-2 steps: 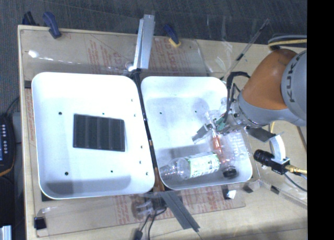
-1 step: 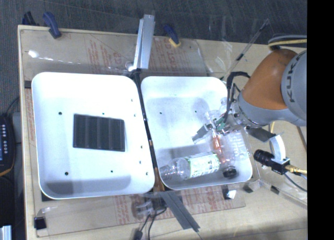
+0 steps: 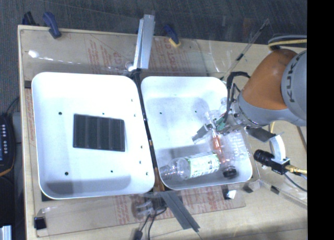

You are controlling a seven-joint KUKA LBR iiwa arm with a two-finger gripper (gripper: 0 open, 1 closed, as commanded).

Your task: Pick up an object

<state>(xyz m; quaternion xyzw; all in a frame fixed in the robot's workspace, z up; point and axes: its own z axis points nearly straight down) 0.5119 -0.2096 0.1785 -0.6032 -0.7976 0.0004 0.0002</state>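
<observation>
Reaching in from the right, the arm (image 3: 271, 90) hangs its claw (image 3: 216, 127) low over the right bin (image 3: 167, 90), seemingly so it can come down on the clutter against that bin's near wall. How far the claw is spread, and whether it has anything, I cannot tell; its tip blurs into clear plastic. A clear plastic bottle with a green-and-white label (image 3: 195, 166) lies on its side along the near wall, dark cap to the right. Beside it lies a second clear item with a reddish core (image 3: 218, 147), just under the claw. The left bin (image 3: 52, 93) carries a dark ribbed panel (image 3: 99, 132), well apart on the worktop (image 3: 78, 43).
</observation>
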